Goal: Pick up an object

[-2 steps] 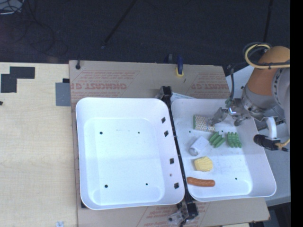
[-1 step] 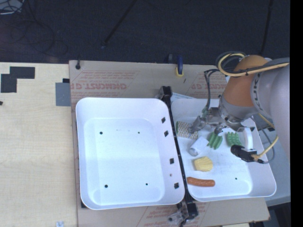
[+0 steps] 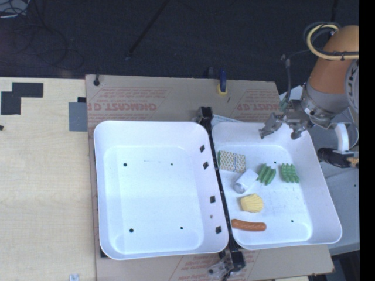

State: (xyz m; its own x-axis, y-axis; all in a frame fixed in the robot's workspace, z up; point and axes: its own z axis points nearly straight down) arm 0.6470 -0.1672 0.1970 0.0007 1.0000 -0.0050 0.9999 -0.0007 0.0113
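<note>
On the counter's left side sits the left bin (image 3: 153, 189), and just across the black clips the right bin (image 3: 316, 215) carries the goods: a checkered block (image 3: 231, 160) near its left wall, a white cylinder (image 3: 245, 181) just below it, a yellow piece (image 3: 251, 203) lower again, and an orange sausage (image 3: 248, 225) along the front edge. Further right lie two green pieces (image 3: 267, 174) (image 3: 289, 172) side by side mid-bin, and up at the bin's back right corner hangs the tool (image 3: 283, 129), its fingers spread apart and pinching nothing.
</note>
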